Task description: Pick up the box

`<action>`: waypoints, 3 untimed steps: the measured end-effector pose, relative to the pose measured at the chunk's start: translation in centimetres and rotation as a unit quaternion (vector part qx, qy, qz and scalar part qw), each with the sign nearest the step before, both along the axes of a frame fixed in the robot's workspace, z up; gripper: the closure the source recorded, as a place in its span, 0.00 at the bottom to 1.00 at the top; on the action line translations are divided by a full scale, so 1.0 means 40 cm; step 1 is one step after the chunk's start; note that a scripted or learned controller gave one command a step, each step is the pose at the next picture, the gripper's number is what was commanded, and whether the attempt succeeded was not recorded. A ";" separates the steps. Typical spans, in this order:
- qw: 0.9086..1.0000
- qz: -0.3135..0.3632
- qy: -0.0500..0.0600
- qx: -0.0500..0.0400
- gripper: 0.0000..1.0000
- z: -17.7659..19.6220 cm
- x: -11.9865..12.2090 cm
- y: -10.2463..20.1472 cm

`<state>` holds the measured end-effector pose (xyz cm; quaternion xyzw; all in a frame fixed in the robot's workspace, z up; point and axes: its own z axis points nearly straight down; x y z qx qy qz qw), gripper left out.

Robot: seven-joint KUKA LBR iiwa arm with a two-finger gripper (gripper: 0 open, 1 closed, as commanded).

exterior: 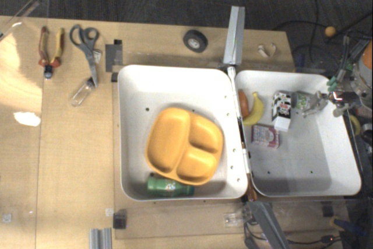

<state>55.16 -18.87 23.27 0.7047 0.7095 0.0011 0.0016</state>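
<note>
In the right bin (pixel 303 181) a small white box with black and red print (pixel 282 109) lies near the back left. A flat pink and purple box (pixel 265 136) rests just in front of it, to its left. My gripper (pixel 312 104) reaches in from the right edge, low over the bin's back part, a short way right of the white box. A small green item (pixel 302 101) sits right at the gripper's tip. Nothing is visibly held.
A banana (pixel 254 109) and an orange-red item (pixel 243 101) lie along the right bin's left wall. The left bin (pixel 131 125) holds a yellow divided plate (pixel 185 145) and a green can (pixel 168 186). Scissors (pixel 88 49), pliers (pixel 49 49) and a tape roll (pixel 195 40) lie on the bench behind.
</note>
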 end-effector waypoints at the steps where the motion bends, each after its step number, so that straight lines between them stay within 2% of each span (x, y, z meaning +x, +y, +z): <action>1: 1.000 -0.014 -0.004 0.000 0.00 -0.361 0.127 0.097; 2: 0.999 -0.045 -0.004 0.000 0.00 -0.358 0.014 0.199; 3: 0.999 -0.045 -0.008 -0.001 1.00 -0.329 0.021 0.197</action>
